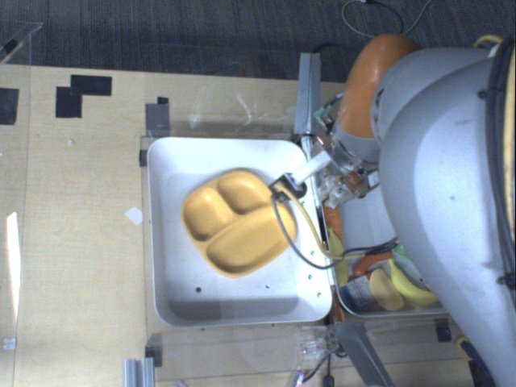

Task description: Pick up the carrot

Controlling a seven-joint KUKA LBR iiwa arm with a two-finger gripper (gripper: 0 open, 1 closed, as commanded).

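Gripper (345, 181) sits low over the seam between the two bins, at the near-left corner of the right bin (348, 303). Most of it is masked by the wrist and the grey arm (451, 176) above it, so I cannot tell whether it is open or closed. Nothing is visibly held.

A white bracket and a black cable (292, 236) run out from the wrist to the left. The cable loops over the right edge of the plate (235, 222) and back toward the bin wall.

Carrot (333, 222): a narrow orange sliver, lying along the left wall of the right bin, just below the gripper. Contact between the two cannot be judged from this angle.

Further down the same bin lie a red-orange piece (372, 261), a banana (413, 285) and a pale yellow item (385, 291), close together and partly under the arm.

Left bin (173, 297) holds the plate, yellow, three compartments, lying flat near the middle.
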